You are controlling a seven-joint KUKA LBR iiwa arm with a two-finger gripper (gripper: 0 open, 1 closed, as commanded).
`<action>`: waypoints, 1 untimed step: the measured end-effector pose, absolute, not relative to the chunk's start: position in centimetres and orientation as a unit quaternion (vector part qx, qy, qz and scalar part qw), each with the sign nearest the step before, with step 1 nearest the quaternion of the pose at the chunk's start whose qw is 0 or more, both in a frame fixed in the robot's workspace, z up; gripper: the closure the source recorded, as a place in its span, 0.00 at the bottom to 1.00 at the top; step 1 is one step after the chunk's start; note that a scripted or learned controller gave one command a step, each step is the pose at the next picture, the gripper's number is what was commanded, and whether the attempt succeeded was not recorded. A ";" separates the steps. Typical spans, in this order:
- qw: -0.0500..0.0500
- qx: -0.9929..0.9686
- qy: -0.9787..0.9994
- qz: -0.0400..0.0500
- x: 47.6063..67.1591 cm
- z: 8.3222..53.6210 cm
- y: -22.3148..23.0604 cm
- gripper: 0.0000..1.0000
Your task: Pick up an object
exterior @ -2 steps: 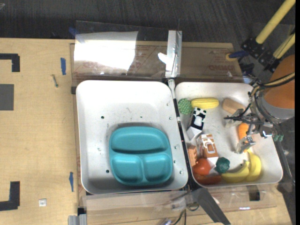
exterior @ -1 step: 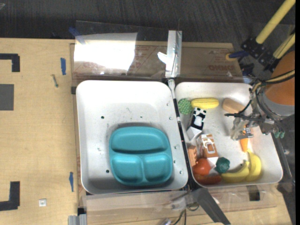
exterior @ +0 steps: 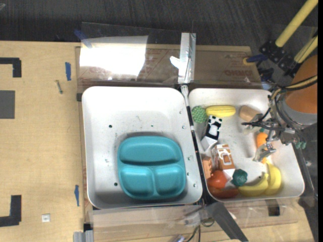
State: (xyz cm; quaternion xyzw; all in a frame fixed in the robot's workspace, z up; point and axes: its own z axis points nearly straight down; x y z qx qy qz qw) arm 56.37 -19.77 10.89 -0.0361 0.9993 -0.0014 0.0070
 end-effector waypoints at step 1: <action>0.006 -0.024 1.000 -0.001 54.2 8.9 -20.1 0.00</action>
